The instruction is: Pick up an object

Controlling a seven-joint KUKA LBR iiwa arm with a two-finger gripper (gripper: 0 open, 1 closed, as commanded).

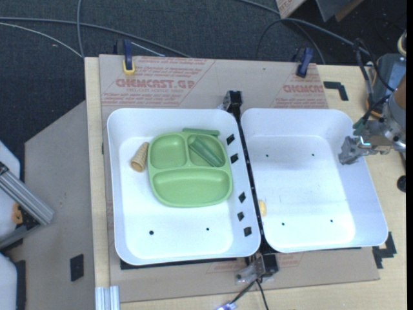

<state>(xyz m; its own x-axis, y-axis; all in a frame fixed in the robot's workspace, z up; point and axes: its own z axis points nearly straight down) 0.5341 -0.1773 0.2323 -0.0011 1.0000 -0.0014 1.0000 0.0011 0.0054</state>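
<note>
Green plate [190, 179] sits in the left bin [129, 237], a cone [139, 156] beside it. Gripper [349, 150] hangs over the right bin's [361, 228] edge; I cannot tell its state.

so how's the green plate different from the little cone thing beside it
The green divided plate is wide, flat and compartmented; the cone is small, tan and tapered. The plate lies near the middle of the left bin, with a green item in one compartment; the cone lies on its side by the plate's left edge. Both are in that left bin.
</note>
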